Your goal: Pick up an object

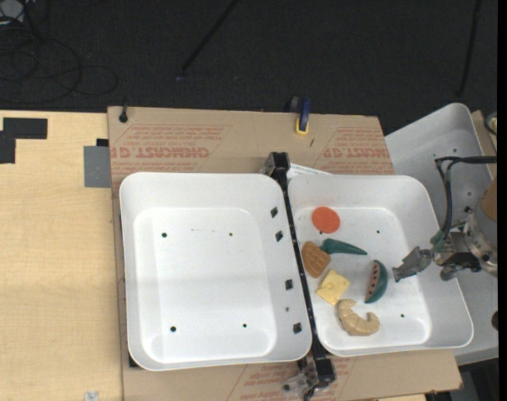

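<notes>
The right bin (420, 195) holds several small objects. An orange disc (325, 219) lies toward its back. A teal pepper-like piece (345, 247) and a brown waffle-like piece (316, 260) sit in front of it, with a yellow block (332, 287) below them. A teal curved piece (377, 281) lies to the right, and a tan crescent (357, 319) is nearest the front. My gripper (406, 267) hangs low over the bin's right part, just right of the teal curved piece. It appears close to that piece but apart from it.
The left bin (136, 215) sits beside the right one, with a black clamped divider (291, 257) between them. Both rest on brown cardboard (195, 140) on a wooden bench. The arm's wrist and cables (462, 241) stand over the right bin's right rim.
</notes>
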`<control>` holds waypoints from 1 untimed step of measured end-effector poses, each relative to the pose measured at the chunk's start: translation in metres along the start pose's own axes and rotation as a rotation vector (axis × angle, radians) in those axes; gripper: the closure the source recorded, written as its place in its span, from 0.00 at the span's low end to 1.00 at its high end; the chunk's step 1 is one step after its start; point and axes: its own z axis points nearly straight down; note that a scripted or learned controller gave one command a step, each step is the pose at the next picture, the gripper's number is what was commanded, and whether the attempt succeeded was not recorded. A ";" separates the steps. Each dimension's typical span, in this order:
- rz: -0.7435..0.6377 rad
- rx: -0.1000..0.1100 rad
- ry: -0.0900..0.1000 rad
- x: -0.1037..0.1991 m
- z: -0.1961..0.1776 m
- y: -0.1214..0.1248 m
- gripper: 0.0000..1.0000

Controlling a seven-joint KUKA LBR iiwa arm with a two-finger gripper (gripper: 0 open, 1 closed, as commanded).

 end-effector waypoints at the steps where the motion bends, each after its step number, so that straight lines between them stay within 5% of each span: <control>1: -0.002 0.009 0.006 0.042 0.118 -0.002 0.00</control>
